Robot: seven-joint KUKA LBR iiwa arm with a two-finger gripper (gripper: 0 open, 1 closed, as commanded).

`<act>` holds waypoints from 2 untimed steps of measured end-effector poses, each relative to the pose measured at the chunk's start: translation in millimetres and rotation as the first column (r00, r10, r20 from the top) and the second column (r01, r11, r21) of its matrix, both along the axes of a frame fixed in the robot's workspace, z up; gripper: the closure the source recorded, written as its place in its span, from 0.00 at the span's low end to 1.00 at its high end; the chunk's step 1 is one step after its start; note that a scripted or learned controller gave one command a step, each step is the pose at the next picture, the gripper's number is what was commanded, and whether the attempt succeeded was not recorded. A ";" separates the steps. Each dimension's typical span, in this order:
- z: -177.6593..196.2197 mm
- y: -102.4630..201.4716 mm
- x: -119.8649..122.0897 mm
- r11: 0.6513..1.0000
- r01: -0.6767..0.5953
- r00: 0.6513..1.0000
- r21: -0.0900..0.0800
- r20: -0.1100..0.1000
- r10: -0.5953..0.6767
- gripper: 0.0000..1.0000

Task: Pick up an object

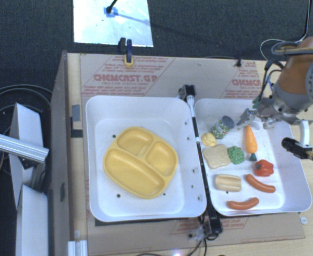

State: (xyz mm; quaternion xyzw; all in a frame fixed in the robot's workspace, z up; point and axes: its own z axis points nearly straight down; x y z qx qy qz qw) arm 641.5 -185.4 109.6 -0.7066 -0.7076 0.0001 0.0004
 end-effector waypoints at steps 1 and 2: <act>-25.2 -0.7 -21.1 1.000 0.000 1.000 -0.001 0.002 0.000 0.00; -14.0 -1.0 -19.9 1.000 -0.001 1.000 -0.002 0.006 0.001 1.00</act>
